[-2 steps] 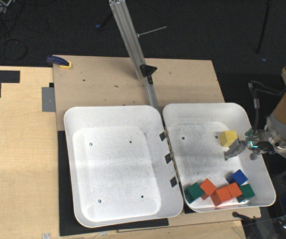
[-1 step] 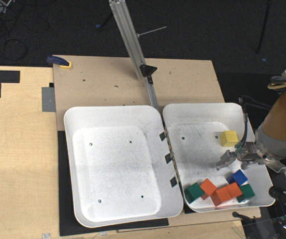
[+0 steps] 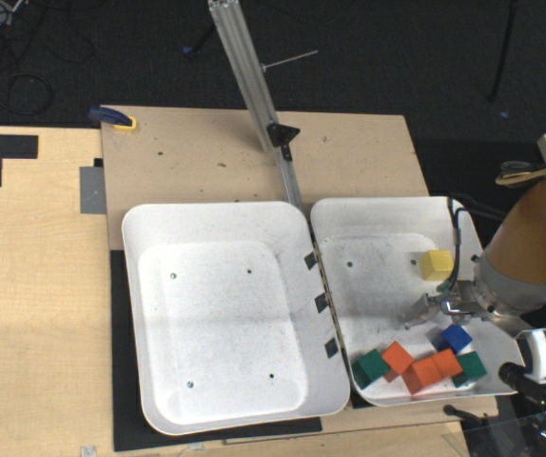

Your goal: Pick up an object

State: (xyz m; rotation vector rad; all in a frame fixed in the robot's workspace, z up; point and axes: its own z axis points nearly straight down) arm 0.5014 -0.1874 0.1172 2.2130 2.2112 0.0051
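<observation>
blocks are sitting in the right bin [image 3: 378, 219]: a yellow block [image 3: 436, 264] alone near its right wall, and a cluster crowding the near right corner, namely a blue block [image 3: 456, 337], two orange blocks [image 3: 398, 358] [image 3: 432, 370] and two green blocks [image 3: 370, 367] [image 3: 470, 366], some touching. the gripper [image 3: 432, 309] is hovering between the yellow block and the cluster; i cannot tell how wide it is set. they are looking small, rigid and light, likely easy to pinch across flat opposite faces. the yellow block, standing free, is offering the cleanest hold. the left bin [image 3: 159, 225] is lying alongside.
</observation>
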